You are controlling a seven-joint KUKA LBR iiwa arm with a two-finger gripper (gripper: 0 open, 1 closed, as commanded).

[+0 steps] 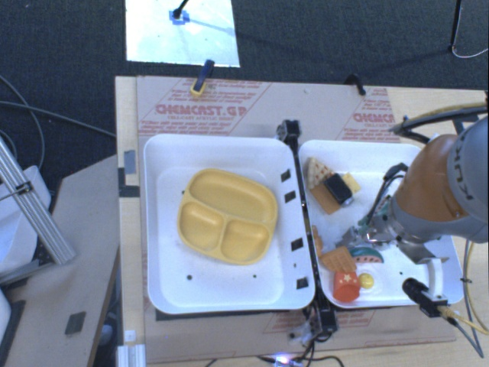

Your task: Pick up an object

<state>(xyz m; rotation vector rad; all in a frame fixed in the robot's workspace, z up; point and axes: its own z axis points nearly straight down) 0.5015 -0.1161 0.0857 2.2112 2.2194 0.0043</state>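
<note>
Two-finger gripper (365, 239), finger opening not discernible, sits low in the lower-right shallow white plastic bin (397, 300) just above the flat tan cracker-like piece (338, 260) and red round toy (346, 287); best to descend centred on one item, avoiding neighbours.

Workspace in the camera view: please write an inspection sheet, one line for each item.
Surface: bench with printed board, bearing the left bin and the right bin side by side.
Job's things: in the right bin, a black block on tan and yellow pieces, an orange piece, a red toy, a small yellow piece.
Clutter: yellow divided tray in the left bin.
Grippers: gripper low in the right bin near the orange piece; grasp cannot be judged.
Cables: wires at left, cord at top right.
Surroundings: dark floor, pale sheet.
</note>
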